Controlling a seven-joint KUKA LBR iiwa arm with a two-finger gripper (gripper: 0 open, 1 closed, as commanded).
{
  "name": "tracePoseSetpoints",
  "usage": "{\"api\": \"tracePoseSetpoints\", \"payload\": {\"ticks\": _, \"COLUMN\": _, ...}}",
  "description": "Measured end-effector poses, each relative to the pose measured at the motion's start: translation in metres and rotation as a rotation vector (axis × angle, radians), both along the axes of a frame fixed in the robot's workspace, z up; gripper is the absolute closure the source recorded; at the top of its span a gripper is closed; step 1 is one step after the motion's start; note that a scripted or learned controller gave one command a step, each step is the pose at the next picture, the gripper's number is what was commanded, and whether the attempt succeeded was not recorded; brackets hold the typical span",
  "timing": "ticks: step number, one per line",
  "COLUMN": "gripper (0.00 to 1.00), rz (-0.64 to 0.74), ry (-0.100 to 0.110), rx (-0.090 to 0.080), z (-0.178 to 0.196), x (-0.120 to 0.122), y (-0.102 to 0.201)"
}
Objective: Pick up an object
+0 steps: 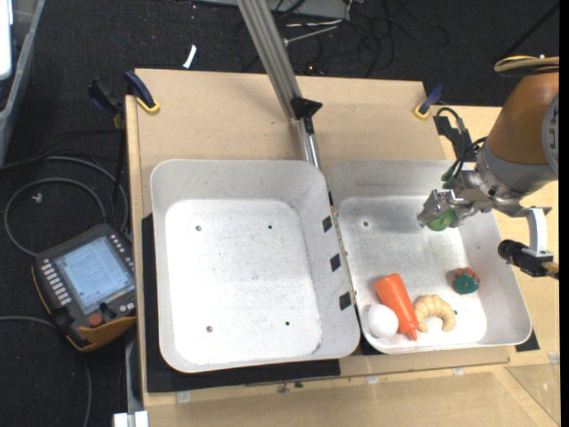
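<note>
Two white bins on tabletop [222, 123]. Right bin [391, 216]: arm [524, 132] in from right w/ hand [442, 212] over its upper part, a green object [439, 222] at the fingertips; can't tell if gripped or how far open. Near front edge: carrot [398, 302], white egg [382, 320], croissant [436, 311], small green/orange toy [466, 280]. Left bin [178, 185] beside it.

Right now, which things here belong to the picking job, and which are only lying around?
For the job: gripper, green object at it, carrot, white ball, croissant, small green-orange toy, right bin.
Lying about: left bin, pendant, clamps.
</note>
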State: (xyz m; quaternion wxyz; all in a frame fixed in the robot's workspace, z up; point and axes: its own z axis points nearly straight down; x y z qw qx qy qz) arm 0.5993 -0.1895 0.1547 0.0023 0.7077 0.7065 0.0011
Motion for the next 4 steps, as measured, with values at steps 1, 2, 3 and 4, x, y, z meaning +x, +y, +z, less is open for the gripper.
{"api": "tracePoseSetpoints", "payload": {"ticks": 1, "gripper": 1.00, "rz": 0.005, "ry": -0.002, "rx": 0.000, "z": 0.046, "x": 0.008, "y": 0.004}}
{"api": "tracePoseSetpoints", "payload": {"ticks": 2, "gripper": 1.00, "rz": 0.007, "ry": -0.003, "rx": 0.000, "z": 0.102, "x": 0.014, "y": 0.014}}
{"api": "tracePoseSetpoints", "payload": {"ticks": 3, "gripper": 1.00, "rz": 0.009, "ry": 0.005, "rx": 0.003, "z": 0.106, "x": 0.001, "y": 0.059}}
{"api": "tracePoseSetpoints", "payload": {"ticks": 4, "gripper": 1.00, "rz": 0.010, "ry": 0.006, "rx": 0.004, "z": 0.109, "x": -0.010, "y": 0.118}}
